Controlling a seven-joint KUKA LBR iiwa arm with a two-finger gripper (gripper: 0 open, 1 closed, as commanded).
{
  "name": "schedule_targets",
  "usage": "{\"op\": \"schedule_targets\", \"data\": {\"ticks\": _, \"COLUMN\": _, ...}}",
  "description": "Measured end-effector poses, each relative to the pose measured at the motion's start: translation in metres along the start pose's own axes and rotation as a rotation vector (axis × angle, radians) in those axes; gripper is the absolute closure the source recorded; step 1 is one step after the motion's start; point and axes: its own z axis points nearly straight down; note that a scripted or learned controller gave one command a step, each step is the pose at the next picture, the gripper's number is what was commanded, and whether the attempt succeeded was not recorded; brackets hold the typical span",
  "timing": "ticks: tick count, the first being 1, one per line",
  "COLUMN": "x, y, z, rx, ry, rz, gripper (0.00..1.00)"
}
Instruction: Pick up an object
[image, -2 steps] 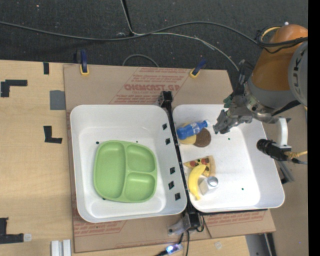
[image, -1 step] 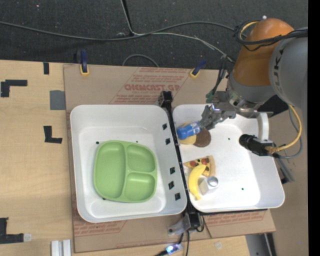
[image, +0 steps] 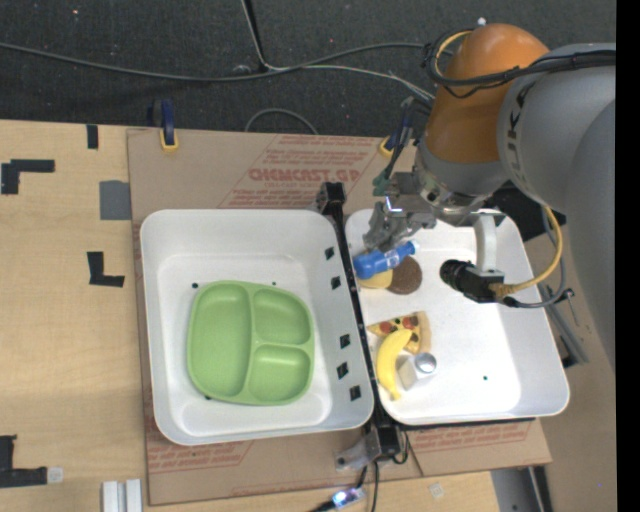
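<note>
Tool (image: 385, 245) grasping the blue bottle (image: 382, 262) near the right bin's (image: 520, 400) left wall.

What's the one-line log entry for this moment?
gripper: low in right bin | over blue object | grasp: unconfirmed | banana: untouched | green plate: left bin

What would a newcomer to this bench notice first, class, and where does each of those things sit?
The big grey arm with its orange band dominates the upper right, its gripper low over the right bin's upper left corner, right above a blue object. Next comes the bright green divided plate, lying alone in the middle of the left bin. A banana lies near the right bin's left wall.
</note>
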Motion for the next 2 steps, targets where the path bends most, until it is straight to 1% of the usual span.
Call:
{"op": "schedule_targets", "data": {"ticks": 1, "x": 0.056, "y": 0.012, "z": 0.017, "rx": 0.001, "ry": -0.001, "rz": 0.002, "gripper": 1.00}}
{"op": "schedule_targets", "data": {"ticks": 2, "x": 0.107, "y": 0.018, "z": 0.034, "rx": 0.001, "ry": -0.001, "rz": -0.001, "gripper": 1.00}}
